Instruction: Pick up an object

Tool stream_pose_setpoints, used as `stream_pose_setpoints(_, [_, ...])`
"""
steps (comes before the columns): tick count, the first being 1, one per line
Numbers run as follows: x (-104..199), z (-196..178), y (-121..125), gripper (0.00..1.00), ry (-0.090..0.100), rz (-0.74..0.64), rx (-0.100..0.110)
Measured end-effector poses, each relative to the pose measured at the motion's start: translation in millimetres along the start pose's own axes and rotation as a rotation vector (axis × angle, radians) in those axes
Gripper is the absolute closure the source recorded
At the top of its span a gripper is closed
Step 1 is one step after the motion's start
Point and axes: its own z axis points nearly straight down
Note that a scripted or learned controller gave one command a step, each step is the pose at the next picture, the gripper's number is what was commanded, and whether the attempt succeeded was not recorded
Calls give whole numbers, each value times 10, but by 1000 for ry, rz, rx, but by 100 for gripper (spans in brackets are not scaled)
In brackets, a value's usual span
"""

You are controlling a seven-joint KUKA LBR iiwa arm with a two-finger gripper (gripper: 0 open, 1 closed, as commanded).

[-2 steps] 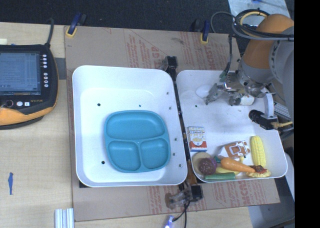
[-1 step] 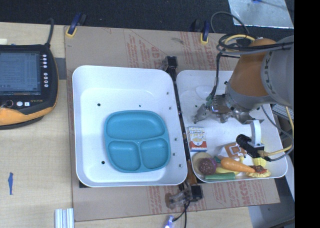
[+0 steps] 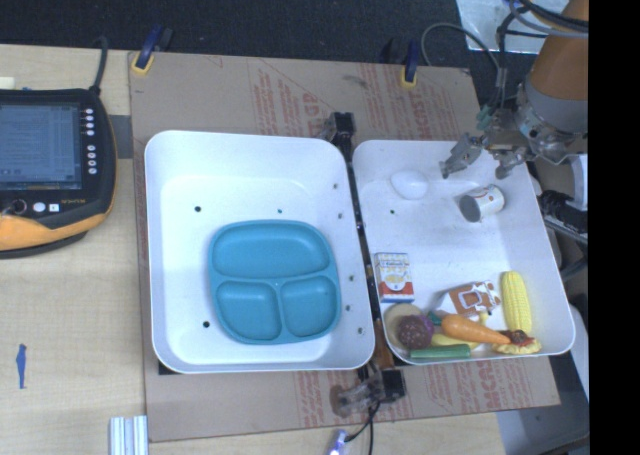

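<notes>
My gripper (image 3: 486, 160) hangs over the back of the right bin (image 3: 445, 238), fingers spread open with nothing between them. Just below it lies a small grey cylinder (image 3: 481, 203). To its left sits a white rounded object (image 3: 408, 183). At the front of that bin lie a small red and white box (image 3: 393, 277), a corn cob (image 3: 516, 305), a carrot (image 3: 474, 329), a dark purple piece (image 3: 413, 329), a green piece (image 3: 439, 352) and an orange and white packet (image 3: 474, 299).
The left bin (image 3: 180, 203) holds a blue three-compartment plate (image 3: 272, 279). A teach pendant (image 3: 52, 168) lies on the bench at far left. Clamps and cables sit along the cardboard's back edge.
</notes>
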Motion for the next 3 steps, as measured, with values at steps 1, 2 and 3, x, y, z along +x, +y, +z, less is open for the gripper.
stream_pose_setpoints(1, [-471, 622, 170, 0, 1, 0, 2])
stream_pose_setpoints(2, [-464, 975, -6, 0, -1, -2, 1])
stream_pose_setpoints(3, [-465, 863, 1, 100, -1, -5, 1])
